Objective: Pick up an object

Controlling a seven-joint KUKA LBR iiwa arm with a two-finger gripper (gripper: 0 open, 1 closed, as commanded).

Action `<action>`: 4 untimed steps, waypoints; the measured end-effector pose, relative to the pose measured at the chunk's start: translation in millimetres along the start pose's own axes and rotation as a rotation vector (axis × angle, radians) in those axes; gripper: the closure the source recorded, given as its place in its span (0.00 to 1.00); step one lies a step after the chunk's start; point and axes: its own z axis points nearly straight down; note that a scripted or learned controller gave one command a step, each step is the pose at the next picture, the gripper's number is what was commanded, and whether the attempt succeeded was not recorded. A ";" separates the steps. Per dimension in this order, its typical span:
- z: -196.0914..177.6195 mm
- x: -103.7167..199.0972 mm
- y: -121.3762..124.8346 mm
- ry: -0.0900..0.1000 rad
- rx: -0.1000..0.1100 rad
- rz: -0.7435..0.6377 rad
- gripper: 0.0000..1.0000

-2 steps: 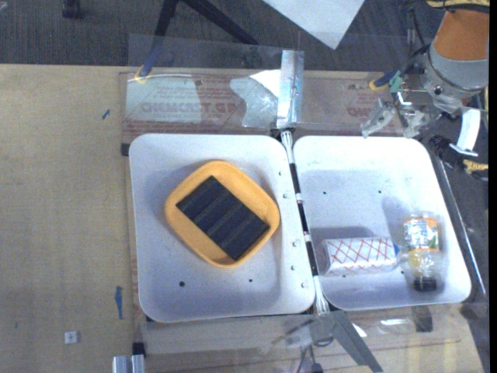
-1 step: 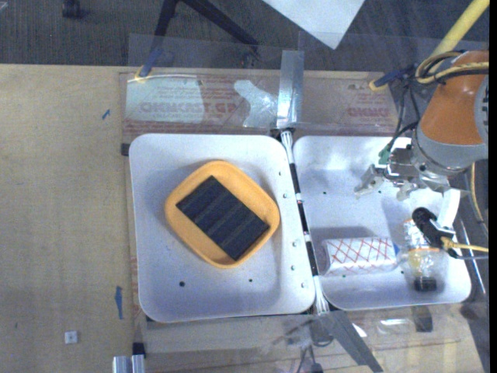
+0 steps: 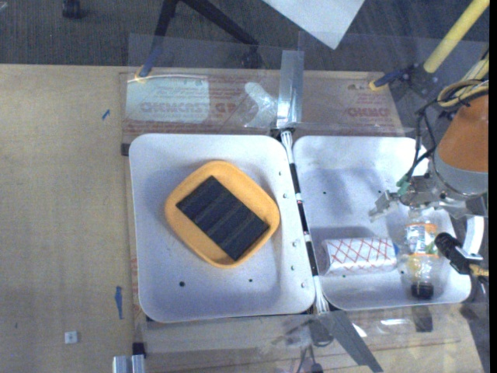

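A yellow pad with a black ribbed panel point(image 3: 222, 221) lies in the middle of the left bin point(image 3: 155, 169). In the right bin point(image 3: 342, 169), a white box with a red lattice print point(image 3: 359, 254) rests near the front wall. Beside it on the right, a small clear bottle with a dark cap point(image 3: 421, 259) points its cap toward the front edge. My gripper point(image 3: 410, 199) hangs over the right side of the right bin, just behind the bottle and apart from the box. The arm's orange band point(image 3: 467, 142) sits above it.
A metal divider point(image 3: 299, 208) separates the two bins. Cables point(image 3: 458, 92) and a yellow rod point(image 3: 458, 26) lie at the back right. An office chair base point(image 3: 178, 6) and a white sheet point(image 3: 311, 2) stand beyond the bench. Bare wooden bench top point(image 3: 62, 208) lies to the left.
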 end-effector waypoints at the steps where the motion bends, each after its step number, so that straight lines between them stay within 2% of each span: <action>1: 13.4 -19.8 -22.7 -0.021 -0.058 -0.020 0.00; 2: 38.2 -37.5 -26.0 -0.003 -0.029 -0.068 0.00; 3: 26.9 -37.9 -25.1 -0.003 -0.033 -0.066 1.00; 4: -42.7 36.0 20.6 -0.003 -0.004 -0.281 1.00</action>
